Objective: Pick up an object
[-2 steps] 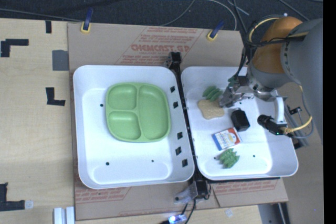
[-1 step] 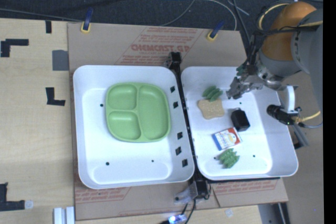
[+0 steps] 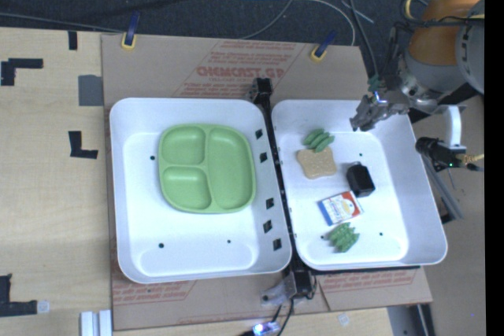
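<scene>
Five small objects in the right bin

A green piece (image 3: 319,140) lay at 12 o'clock, touching a tan toast slice (image 3: 316,163) below. A black block (image 3: 361,179) sat at 3, a red-white-blue packet (image 3: 340,208) and another green piece (image 3: 343,237) toward 6.

Bench (image 3: 47,193) with cardboard sheet (image 3: 236,67)
Two white bins lie side by side on the cardboard: left bin (image 3: 130,193), right bin (image 3: 409,193).

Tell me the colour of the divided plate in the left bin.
Light green, seen clearly in the camera view: the divided plate lies in the left bin.
</scene>
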Controlling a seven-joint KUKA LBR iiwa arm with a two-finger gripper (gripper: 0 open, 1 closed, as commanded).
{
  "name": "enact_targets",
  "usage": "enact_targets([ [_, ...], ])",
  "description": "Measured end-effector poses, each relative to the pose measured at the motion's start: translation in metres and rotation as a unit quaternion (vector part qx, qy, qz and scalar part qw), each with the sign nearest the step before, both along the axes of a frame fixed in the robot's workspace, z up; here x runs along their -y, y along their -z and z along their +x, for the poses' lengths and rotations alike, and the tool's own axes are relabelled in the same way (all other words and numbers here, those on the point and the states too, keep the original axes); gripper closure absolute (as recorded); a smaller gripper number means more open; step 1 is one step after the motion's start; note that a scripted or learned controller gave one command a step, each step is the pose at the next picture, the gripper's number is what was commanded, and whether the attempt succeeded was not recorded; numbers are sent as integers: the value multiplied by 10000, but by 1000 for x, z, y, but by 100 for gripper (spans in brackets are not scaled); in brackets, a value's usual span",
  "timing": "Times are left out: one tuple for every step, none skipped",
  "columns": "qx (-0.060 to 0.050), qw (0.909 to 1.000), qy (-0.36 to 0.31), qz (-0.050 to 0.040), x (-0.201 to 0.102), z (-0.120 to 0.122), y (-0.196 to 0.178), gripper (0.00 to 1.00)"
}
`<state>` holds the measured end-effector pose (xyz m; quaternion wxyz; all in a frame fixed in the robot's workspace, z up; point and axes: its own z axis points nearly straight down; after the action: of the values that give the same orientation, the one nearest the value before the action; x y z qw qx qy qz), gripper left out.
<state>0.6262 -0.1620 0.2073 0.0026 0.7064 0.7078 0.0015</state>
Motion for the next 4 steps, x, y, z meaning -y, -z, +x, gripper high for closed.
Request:
enact_targets([
  [-18, 10000, 4, 6, 0, 1, -23, 100],
  [-40, 10000, -17, 14, -54, -6, -11, 100],
  [-38, 10000, -25, 19, -119, -11, -12, 100],
  [-44, 10000, -22, 15, -174, -11, -3, 100],
])
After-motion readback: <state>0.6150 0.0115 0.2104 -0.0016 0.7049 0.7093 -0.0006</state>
